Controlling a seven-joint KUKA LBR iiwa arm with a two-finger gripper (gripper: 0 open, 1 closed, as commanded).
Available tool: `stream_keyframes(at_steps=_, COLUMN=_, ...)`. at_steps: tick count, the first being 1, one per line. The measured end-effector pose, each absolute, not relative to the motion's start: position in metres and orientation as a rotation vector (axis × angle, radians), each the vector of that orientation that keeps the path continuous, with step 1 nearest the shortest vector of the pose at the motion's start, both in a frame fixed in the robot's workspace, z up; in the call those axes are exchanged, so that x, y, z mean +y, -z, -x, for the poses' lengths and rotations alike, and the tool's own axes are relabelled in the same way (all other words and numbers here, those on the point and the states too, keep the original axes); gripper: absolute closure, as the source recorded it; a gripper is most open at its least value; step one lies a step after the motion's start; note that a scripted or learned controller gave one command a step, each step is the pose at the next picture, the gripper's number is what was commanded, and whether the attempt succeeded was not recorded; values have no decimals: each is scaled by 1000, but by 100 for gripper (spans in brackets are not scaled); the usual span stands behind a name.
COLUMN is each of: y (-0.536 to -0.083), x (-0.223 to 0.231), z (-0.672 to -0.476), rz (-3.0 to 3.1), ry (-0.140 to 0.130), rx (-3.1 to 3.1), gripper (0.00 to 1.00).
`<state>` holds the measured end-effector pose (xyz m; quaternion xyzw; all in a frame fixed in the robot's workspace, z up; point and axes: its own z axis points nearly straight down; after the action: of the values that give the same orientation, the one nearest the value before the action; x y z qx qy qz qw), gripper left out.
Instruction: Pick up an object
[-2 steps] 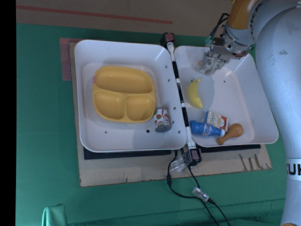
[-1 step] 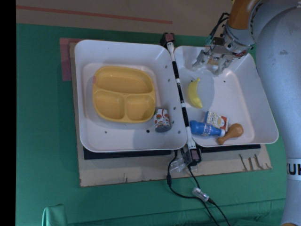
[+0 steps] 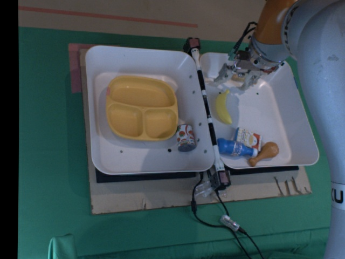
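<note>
**Camera view: gripper low over the right bin**

Camera view shows the gripper (image 3: pixel 235 80) in the right bin (image 3: pixel 294 117), just above the banana (image 3: pixel 223 108), its fingers apart and nothing between them. Below the banana lie a small carton (image 3: pixel 248 138), a blue bottle (image 3: pixel 235 147) and a brown drumstick (image 3: pixel 263 153). Left of the banana, the left bin (image 3: pixel 102 63) carries a yellow divided plate (image 3: pixel 142 107) and a small can (image 3: pixel 186 137).

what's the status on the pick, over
Hand low over far end of right bin, nothing seen in it. Banana just below it, lying flat. Bottle, carton, drumstick nearer, apart from it.
</note>
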<state>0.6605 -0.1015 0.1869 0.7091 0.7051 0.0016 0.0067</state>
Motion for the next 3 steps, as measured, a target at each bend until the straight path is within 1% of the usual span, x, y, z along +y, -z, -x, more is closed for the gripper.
stream_keyframes(at_steps=1, y=-187, x=-102, z=-631, rz=-2216, ry=-7, rx=2203, gripper=0)
stream_keyframes(at_steps=3, y=-188, x=-101, z=-631, rz=-2216, ry=-7, rx=2204, gripper=0)
